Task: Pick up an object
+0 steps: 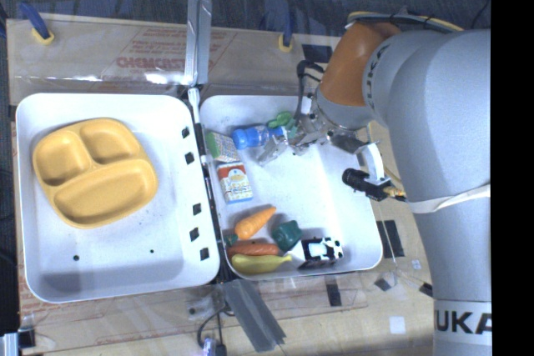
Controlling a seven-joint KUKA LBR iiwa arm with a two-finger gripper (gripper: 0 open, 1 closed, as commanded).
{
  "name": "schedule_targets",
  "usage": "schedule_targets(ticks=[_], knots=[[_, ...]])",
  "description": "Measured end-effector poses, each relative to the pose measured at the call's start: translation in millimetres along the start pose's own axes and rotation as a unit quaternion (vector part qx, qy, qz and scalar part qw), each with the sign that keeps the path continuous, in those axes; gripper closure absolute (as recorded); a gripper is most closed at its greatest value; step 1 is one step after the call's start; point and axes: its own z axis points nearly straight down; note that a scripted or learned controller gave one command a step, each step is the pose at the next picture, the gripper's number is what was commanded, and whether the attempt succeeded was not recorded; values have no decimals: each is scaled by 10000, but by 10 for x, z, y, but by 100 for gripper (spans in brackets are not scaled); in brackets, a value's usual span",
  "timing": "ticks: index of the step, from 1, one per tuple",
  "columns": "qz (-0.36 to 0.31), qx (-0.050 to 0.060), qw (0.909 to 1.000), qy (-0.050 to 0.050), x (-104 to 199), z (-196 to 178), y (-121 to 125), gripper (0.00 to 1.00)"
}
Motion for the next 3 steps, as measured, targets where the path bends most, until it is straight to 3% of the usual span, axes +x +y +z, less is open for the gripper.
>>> schedule_targets(ticks=[1, 2, 3], knots=[[384, 104, 9992, 22, -102, 18, 111, 0], [347, 122, 9993, 11, -101, -64, 112, 100], [-433, -99, 9990, -21, 18, -61, 221, 100]])
